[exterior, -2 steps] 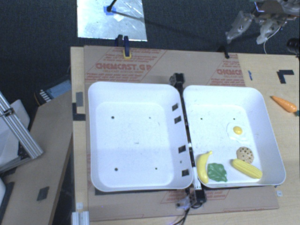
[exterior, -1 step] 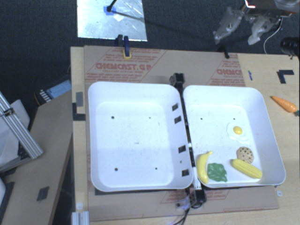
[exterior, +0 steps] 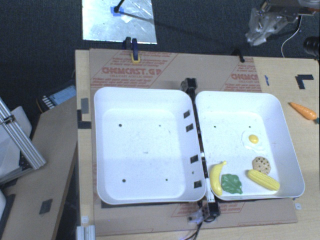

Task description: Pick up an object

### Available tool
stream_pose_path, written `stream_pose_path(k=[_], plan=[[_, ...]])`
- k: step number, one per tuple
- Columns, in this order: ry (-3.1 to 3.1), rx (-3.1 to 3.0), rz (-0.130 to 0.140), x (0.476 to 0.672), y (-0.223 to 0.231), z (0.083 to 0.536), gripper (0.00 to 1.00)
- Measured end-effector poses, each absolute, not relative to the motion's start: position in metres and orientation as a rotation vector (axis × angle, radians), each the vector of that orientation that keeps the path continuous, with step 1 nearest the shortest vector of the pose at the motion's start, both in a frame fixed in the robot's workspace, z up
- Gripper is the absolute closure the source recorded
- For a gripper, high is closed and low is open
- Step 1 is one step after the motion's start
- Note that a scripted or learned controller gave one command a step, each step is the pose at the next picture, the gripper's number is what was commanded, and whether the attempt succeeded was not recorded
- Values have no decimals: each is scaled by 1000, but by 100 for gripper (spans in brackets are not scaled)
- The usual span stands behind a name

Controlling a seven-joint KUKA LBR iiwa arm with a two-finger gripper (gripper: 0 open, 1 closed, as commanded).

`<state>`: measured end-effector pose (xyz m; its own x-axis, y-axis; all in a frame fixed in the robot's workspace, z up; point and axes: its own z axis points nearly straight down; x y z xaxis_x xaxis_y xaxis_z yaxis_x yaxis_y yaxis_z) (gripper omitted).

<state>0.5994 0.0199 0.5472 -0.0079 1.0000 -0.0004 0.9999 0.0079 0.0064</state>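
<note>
The right bin [exterior: 272, 106] holds several toy foods near its front: a fried egg [exterior: 253, 139], a round cookie [exterior: 261, 164], a corn cob [exterior: 263, 180], a banana [exterior: 216, 178] and a green leafy piece [exterior: 232, 184]. My gripper [exterior: 259, 30] hangs high at the top right of the view, beyond the bench's far edge and well away from the bins. Nothing is seen between its tips.
The left bin [exterior: 102, 134] stands beside the right one, joined by a black clip strip [exterior: 196, 139]. An orange carrot [exterior: 303, 110] lies on the bench right of the bins. A shiny metal sheet [exterior: 119, 13] lies on the dark floor behind.
</note>
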Motion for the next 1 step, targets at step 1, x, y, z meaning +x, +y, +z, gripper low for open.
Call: stream_pose_path(k=[1], plan=[[2235, 2209, 3, 583, 112, 534, 100]])
